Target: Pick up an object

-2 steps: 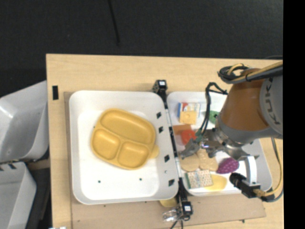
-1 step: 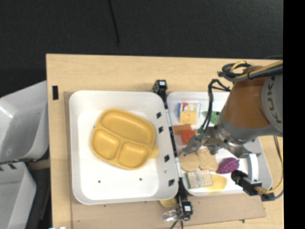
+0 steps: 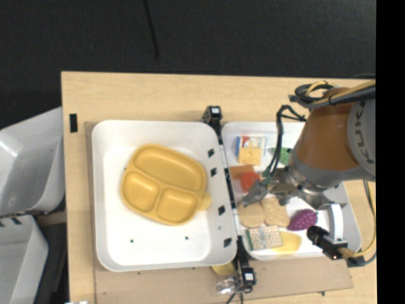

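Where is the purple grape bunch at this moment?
The purple grape bunch lies in the right bin, near its front right corner, beside the tan crackers and below the arm.

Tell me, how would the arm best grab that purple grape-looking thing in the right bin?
Probably straight down from above, pinching the purple grape bunch across its narrow width. It lies flat and lumpy near the gripper, with beige pieces crowding its left.

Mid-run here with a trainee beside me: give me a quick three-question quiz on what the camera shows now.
1. True or false: the yellow divided plate lies in the left bin.
2. The gripper is over which bin? A) left B) right
3. What colour is the grape bunch in the right bin?

Key: 1 true; 2 B; 3 purple.
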Motion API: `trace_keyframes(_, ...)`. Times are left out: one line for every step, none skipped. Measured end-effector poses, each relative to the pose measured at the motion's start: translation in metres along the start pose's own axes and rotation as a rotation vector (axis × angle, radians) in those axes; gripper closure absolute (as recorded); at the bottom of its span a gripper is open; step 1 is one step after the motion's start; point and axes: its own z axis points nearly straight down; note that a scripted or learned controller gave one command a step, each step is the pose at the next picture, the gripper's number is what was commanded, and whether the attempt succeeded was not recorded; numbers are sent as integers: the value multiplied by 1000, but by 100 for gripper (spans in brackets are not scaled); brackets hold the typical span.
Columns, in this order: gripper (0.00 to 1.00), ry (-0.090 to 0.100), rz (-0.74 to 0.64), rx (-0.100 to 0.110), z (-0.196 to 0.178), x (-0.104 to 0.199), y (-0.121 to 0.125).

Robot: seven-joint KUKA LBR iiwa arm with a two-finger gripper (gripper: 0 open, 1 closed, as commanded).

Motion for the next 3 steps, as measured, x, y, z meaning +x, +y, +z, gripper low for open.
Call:
trace_keyframes(0,0,0,0,0,0,0)
trace_keyframes(0,0,0,0,0,0,0)
trace_keyframes(100,0,1,0,-10,-1,1)
